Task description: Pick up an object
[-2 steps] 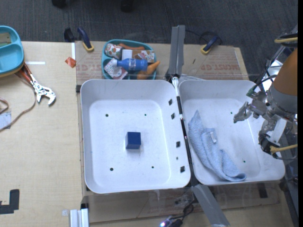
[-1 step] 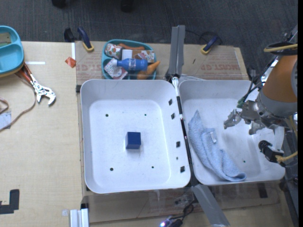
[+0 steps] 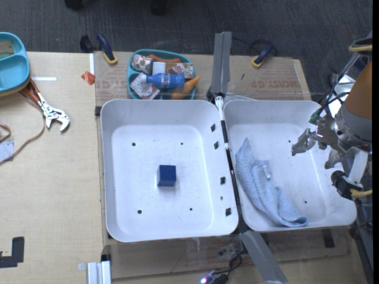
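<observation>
Tool (image 3: 305, 142) at the right bin's (image 3: 296, 116) far right side, fingers apart and gripping nothing — it hangs over bare white floor, well to the right of the crumpled light-blue cloth (image 3: 260, 185). Across the divider, a small blue block (image 3: 167, 175) sits alone near the middle of the left bin (image 3: 118, 129) — behind it on the desk (image 3: 47, 188), a teal bowl (image 3: 161, 76) of clutter.
</observation>
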Controlling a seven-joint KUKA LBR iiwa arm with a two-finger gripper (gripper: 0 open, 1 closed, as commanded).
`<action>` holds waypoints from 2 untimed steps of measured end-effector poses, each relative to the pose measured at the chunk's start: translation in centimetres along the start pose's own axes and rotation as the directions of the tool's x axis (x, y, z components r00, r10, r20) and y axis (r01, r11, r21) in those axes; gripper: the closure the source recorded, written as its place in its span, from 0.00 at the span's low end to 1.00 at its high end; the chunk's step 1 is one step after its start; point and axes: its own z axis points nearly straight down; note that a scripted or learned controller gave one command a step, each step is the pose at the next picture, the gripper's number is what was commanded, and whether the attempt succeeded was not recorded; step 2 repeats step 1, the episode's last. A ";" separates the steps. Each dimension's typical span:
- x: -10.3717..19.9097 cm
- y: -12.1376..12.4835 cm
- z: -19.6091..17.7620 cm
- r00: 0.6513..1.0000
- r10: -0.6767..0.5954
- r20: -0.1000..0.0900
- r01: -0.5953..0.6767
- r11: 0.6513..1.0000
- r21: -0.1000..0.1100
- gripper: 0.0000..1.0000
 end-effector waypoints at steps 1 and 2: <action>4.1 0.0 10.9 0.997 0.078 -0.001 -0.078 0.997 0.001 0.00; 4.1 0.0 10.9 0.997 0.078 -0.001 -0.078 0.997 0.001 0.00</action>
